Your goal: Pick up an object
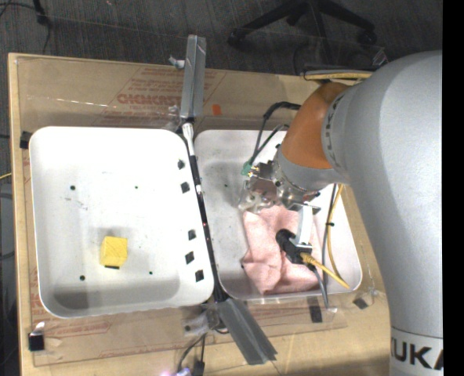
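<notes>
The hand [257, 195] hangs low in the right bin [224, 151], just above the pink cloth [265, 253] — its grip can't be made out. Over in the left bin [99, 143], a yellow block [114, 251] sits alone.

Arm [396, 178]: grey, bulky, enters from right side of view, fills much of that edge. Orange band [309, 131] sits above wrist, angled down toward the left. Wrist bent downward. Hand [255, 194] metallic, pointing down and left, low. Dark cables loop around the wrist. Finger spacing not readable from this slanted overhead angle.
</notes>
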